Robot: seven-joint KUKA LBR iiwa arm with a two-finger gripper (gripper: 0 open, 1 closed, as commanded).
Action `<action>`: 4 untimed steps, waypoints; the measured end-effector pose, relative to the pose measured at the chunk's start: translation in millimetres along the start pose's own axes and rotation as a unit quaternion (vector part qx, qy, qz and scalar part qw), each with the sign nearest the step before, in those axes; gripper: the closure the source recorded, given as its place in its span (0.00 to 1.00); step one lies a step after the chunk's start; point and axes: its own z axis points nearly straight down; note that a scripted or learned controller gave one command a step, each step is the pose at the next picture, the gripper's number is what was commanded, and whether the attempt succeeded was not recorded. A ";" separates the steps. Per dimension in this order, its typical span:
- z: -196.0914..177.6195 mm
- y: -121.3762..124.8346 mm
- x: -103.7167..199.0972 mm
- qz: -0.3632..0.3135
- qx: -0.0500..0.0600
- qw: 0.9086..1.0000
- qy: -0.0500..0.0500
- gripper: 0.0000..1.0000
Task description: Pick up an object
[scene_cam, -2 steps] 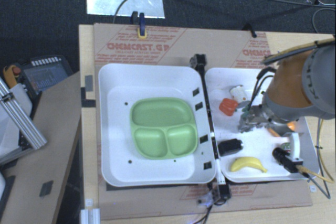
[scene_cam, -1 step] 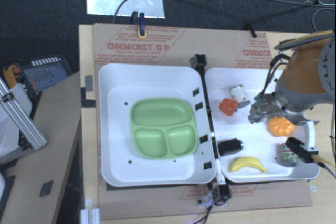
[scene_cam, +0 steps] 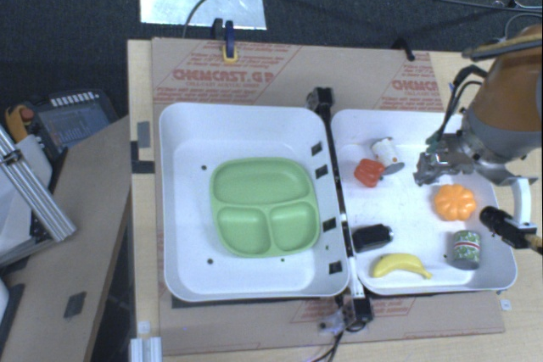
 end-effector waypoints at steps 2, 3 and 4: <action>-14.7 -8.4 96.8 -0.002 0.002 1.000 0.001 1.00; -17.5 -5.4 161.1 -0.004 0.002 1.000 0.002 1.00; -11.8 -4.2 209.5 -0.003 0.002 1.000 0.002 1.00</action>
